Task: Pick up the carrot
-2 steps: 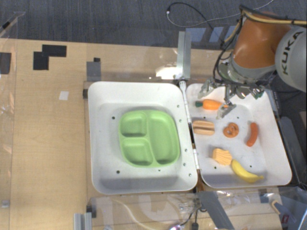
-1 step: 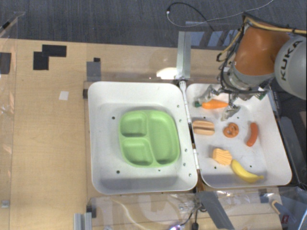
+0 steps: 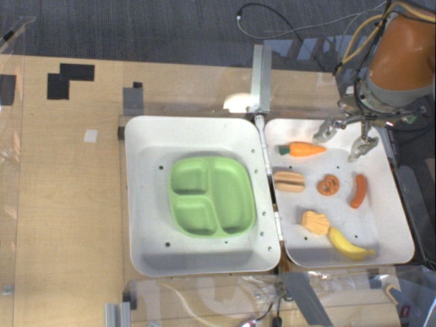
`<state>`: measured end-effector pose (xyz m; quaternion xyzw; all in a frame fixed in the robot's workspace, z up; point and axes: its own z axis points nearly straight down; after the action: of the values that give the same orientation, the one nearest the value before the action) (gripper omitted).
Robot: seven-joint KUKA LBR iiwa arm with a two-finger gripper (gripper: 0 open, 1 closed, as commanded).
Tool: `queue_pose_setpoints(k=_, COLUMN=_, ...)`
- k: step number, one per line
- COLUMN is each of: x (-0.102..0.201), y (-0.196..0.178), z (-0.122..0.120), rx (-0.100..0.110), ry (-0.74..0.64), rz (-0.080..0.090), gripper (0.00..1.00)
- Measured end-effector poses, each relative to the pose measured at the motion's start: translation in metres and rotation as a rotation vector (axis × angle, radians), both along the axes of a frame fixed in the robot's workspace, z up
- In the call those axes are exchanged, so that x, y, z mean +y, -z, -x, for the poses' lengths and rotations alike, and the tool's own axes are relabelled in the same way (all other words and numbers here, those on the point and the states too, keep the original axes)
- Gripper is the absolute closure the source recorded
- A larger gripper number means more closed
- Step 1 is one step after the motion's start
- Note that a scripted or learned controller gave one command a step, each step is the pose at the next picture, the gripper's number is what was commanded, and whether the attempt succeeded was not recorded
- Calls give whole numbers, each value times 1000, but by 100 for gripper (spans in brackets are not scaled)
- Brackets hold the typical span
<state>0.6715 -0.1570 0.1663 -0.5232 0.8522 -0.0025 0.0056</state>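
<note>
Claw (image 3: pixel 346 139) wide open above the right bin's (image 3: pixel 402 240) far end, carrot (image 3: pixel 304 150) just left of its fingers.

I'm seeing my gripper (image 3: pixel 345 140) hanging spread open over the right bin (image 3: pixel 402 213), just beside the carrot (image 3: pixel 303 150); a green tray (image 3: pixel 211 196) is sitting in the left bin (image 3: pixel 146 182).

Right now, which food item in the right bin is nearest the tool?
The carrot, orange with a green top, lying just left of the open tool. The sausage, hot dog and banana lie further off.
</note>
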Motion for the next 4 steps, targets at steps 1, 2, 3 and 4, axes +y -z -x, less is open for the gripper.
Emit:
queue_pose_setpoints(k=1, x=71, y=76, z=-1, rx=-2, ry=-105, rz=0, gripper=0)
queue_pose_setpoints(k=2, x=38, y=18, z=0, rx=-1, ry=-135, rz=2, gripper=0)
queue_pose_setpoints(k=3, x=36, y=77, z=-1, rx=0, ry=-318, rz=3, gripper=0)
queue_pose_setpoints(k=4, x=59, y=19, z=2, rx=1, ry=-567, rz=5, gripper=0)
